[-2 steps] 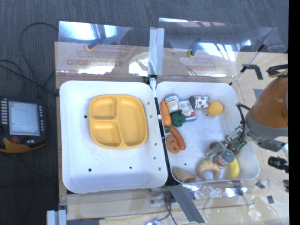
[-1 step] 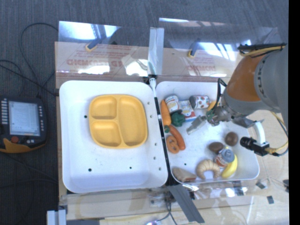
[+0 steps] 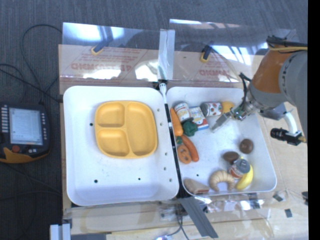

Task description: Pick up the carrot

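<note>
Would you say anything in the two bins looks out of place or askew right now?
Nothing looks spilled or damaged. The right bin is simply crowded: the carrot lies along its left wall beside a second orange piece, and small cans lie tipped. The yellow tray sits flat in the left bin.

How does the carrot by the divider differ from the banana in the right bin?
The carrot is orange and nearly straight; the banana is yellow and curved. The carrot lies along the right bin's left wall; the banana lies near its lower right corner. Both lie flat, apart from the gripper.
</note>
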`<move>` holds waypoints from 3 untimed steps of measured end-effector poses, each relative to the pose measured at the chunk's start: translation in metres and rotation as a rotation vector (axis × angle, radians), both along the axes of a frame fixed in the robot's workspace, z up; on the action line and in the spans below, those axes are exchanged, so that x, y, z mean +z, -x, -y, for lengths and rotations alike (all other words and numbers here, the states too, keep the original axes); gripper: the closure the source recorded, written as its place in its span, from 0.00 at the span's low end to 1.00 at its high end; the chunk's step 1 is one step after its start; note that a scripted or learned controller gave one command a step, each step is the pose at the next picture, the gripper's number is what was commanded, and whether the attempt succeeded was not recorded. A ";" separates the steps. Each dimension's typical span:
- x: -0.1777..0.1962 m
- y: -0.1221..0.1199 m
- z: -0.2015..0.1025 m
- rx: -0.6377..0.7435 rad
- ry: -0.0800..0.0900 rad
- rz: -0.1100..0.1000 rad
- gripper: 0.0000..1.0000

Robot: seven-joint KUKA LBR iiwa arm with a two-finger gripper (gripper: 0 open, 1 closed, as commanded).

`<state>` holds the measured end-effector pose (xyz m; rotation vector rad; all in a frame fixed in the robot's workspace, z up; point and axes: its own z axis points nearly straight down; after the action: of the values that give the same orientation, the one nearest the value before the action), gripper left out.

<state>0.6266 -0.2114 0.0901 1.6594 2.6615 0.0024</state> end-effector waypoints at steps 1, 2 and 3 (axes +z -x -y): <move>0.001 -0.024 -0.004 -0.541 -0.020 -0.026 0.00; -0.002 -0.034 -0.017 -0.591 0.006 -0.046 0.00; 0.005 -0.030 -0.014 -0.595 0.015 -0.059 1.00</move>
<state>0.6569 -0.1976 0.0956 2.3978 2.0844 -0.0697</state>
